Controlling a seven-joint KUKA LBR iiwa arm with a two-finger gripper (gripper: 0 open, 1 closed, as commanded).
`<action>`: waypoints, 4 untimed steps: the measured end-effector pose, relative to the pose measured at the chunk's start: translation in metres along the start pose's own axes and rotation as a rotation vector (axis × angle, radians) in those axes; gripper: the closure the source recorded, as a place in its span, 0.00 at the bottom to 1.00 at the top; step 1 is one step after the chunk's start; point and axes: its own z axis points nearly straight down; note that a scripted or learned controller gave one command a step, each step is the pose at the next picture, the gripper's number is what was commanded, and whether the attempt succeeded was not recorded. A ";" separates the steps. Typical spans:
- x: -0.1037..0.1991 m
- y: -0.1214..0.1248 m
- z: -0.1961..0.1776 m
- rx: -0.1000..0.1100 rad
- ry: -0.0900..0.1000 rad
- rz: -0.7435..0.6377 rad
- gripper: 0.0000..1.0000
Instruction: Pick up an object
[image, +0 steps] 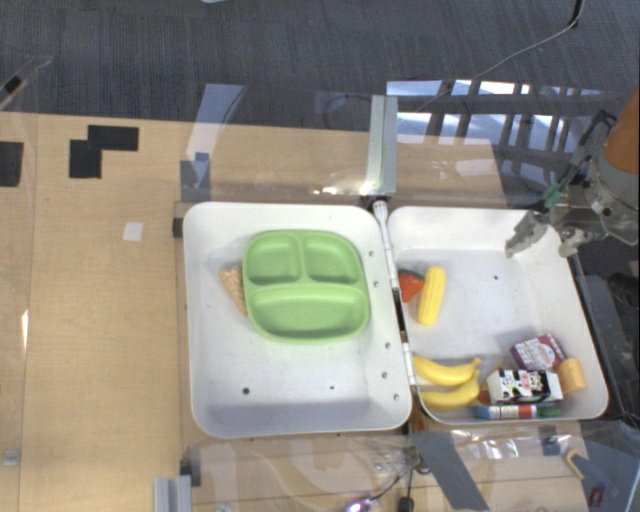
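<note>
Arm (612, 165) enters from 3 o'clock, grey body with orange band at the frame edge. End effector (548, 236) sits over the 1 o'clock corner of the right bin (500, 300), above the bin's back-right rim. Two fingers (523, 234) visible and spread apart, nothing between them, so open and empty.

Right bin contents, none touched by the end effector:
- corn cob (431, 295) at 9 o'clock of the bin, upright along the left wall, with a red-orange item (410, 286) just beside it on the divider side; looks like a small pepper or tomato, partly hidden, can't tell which.
- two bananas (448, 382) at 7 o'clock, stacked one above the other, touching.
- black-and-white carton (522, 385) at 5 o'clock, lying on its side.
- purple packet (537, 352) just above the carton.
- orange cylinder (571, 376) at the carton's 3 o'clock side, against the right wall.
- marker pen (515, 410) along the front wall, below the carton.

Pickable objects are all well apart from the end effector; nearest is the corn cob, at its 8 o'clock.

Left bin (215, 380): green divided tray (305, 285) in the centre, three compartments, nothing in them. Tan waffle-textured piece (233, 288) sticks out from under the tray's 9 o'clock edge.

Both bins sit side by side on the table (90, 300); black markers (100, 148) on the table at 10 o'clock.
</note>
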 end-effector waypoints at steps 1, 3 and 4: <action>0.047 0.020 0.123 0.000 0.000 -0.009 0.00; 0.092 0.065 0.061 -0.004 0.000 -0.265 0.00; 0.074 0.060 0.158 -0.008 -0.003 -0.321 0.00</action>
